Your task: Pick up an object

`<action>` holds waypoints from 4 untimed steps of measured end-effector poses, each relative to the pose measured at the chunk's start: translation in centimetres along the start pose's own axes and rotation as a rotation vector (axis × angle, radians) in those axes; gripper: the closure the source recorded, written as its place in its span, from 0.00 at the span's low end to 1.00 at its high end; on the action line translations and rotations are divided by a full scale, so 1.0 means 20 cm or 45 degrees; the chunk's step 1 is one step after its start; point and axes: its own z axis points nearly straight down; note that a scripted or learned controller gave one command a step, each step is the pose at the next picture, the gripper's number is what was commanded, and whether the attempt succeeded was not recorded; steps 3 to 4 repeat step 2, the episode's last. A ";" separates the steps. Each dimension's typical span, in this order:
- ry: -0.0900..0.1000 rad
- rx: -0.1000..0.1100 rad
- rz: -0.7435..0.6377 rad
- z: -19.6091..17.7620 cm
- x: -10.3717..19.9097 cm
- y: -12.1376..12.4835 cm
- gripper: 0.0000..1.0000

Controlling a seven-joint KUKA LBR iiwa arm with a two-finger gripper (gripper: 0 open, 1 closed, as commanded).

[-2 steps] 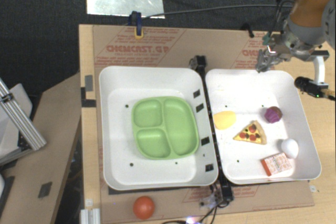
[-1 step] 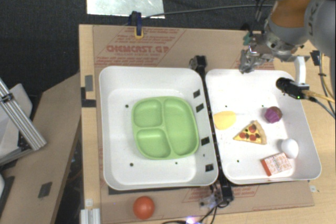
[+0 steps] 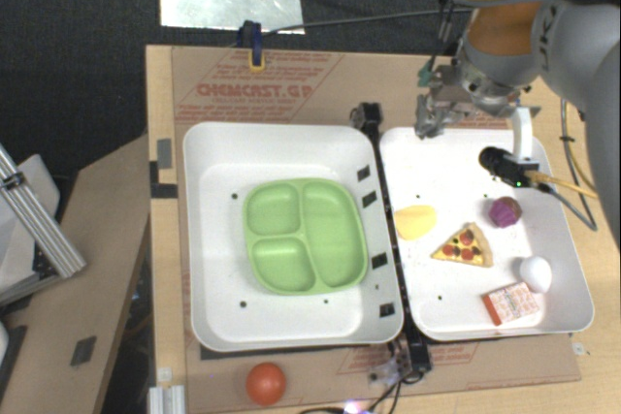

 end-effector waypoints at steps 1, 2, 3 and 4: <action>0.002 0.002 -0.003 -0.02 0.29 -0.10 1.00; 0.002 0.001 -0.002 0.05 0.52 -0.15 1.00; 0.002 0.001 -0.002 0.05 0.52 -0.15 1.00; 0.002 0.001 -0.002 0.05 0.52 -0.15 1.00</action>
